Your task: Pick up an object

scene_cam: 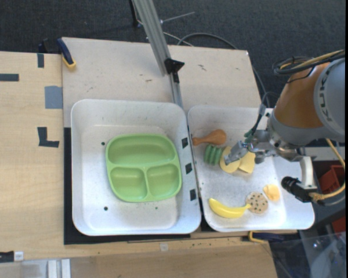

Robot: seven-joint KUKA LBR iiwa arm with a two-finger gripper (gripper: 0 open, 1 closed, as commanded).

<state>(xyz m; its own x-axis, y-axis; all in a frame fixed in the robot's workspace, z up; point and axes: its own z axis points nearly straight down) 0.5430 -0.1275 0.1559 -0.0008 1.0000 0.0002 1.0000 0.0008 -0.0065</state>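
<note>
Two bins [75, 155] side by side on tabletop [23, 155] | left bin: green divided plate [143, 168] at centre, open floor round it | right bin: claw [239, 153] low over yellow pieces [239, 164], grip cannot tell, possibly touching | drumstick [210, 138], green ridged piece [213, 154] near dividing edge | banana [227, 209], cookie [256, 202] by near edge

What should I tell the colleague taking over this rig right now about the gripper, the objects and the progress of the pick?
Gripper: low in the right bin, over the yellow pieces; a grasp cannot be confirmed.
Right bin also holds: green ridged item, drumstick, banana, cookie, small orange piece.
Left bin: green divided plate.
Done: arm is down at the objects.
Left: lift one clear.
</note>
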